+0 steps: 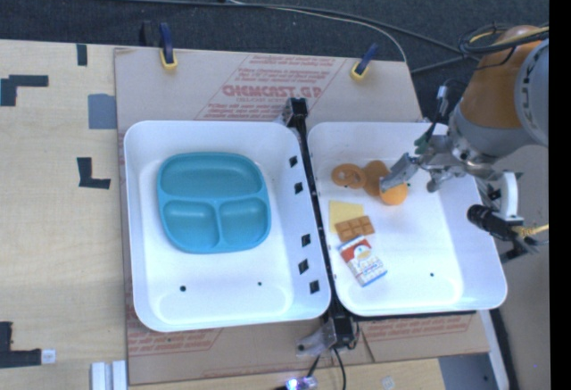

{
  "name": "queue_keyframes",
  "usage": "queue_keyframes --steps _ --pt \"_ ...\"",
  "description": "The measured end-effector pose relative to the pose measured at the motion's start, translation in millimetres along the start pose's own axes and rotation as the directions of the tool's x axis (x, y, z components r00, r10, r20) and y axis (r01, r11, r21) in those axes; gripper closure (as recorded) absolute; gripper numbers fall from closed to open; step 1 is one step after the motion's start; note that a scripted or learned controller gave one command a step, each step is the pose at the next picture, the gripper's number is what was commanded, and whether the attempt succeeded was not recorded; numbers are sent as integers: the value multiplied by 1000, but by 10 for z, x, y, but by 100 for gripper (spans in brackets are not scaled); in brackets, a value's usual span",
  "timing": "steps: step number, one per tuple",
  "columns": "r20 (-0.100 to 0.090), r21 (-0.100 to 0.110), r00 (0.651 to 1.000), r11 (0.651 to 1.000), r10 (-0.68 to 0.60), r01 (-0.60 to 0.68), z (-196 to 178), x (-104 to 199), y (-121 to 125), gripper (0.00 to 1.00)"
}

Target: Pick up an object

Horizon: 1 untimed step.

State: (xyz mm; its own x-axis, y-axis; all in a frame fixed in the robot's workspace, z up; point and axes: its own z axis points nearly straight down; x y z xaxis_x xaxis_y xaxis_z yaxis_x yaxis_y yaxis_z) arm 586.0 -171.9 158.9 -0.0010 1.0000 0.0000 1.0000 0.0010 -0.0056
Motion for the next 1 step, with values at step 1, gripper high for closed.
queue_keyframes --steps 1 --pt "-1 2 1000 1000 -1 1 642 60 -7 0"
